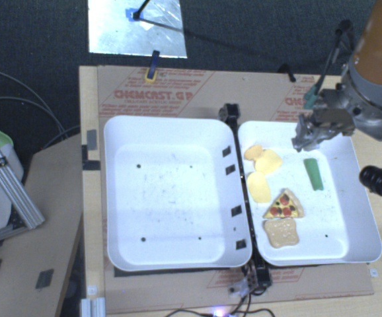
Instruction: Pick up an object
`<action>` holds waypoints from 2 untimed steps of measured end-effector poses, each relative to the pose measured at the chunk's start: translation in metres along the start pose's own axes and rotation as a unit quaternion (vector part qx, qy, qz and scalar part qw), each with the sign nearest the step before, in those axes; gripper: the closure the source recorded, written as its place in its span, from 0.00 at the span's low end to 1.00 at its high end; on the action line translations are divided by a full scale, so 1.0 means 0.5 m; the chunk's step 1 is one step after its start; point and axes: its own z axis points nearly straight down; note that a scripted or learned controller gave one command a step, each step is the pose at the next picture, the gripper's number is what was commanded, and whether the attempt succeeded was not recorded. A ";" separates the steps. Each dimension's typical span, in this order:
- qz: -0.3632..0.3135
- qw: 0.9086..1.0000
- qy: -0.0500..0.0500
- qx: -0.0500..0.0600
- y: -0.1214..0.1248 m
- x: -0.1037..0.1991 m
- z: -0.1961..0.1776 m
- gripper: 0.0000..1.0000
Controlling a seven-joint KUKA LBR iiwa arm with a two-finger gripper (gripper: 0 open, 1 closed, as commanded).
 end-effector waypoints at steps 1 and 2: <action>-0.007 1.000 0.001 0.006 -0.003 0.059 0.155 1.00; -0.005 1.000 0.001 0.002 -0.002 0.056 0.147 0.00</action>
